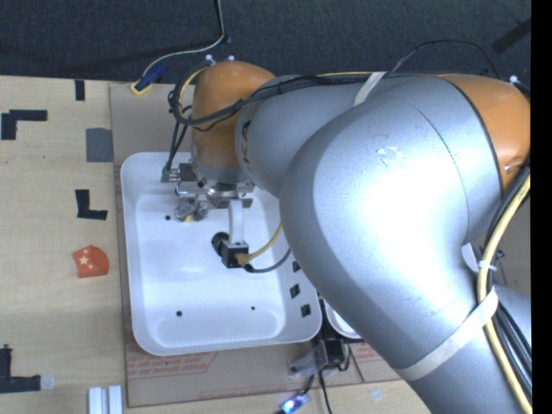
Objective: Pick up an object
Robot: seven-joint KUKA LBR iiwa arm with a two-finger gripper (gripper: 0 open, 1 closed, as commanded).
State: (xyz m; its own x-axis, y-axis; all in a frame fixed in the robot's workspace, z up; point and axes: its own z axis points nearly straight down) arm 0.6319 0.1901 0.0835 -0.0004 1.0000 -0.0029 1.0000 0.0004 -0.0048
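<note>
Arm [371, 197] blocks the bin's [138, 257] right side & back. Front-left floor open (just small dark specks).

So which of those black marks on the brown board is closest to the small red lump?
The L-shaped black mark just above the small red lump; the others sit farther off.

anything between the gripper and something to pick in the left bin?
Can't confirm a target. The gripper hangs low over the white bin near its far-left corner; a small yellowish bit shows at its tip, unclear what. The arm hides the bin's right side.
</note>
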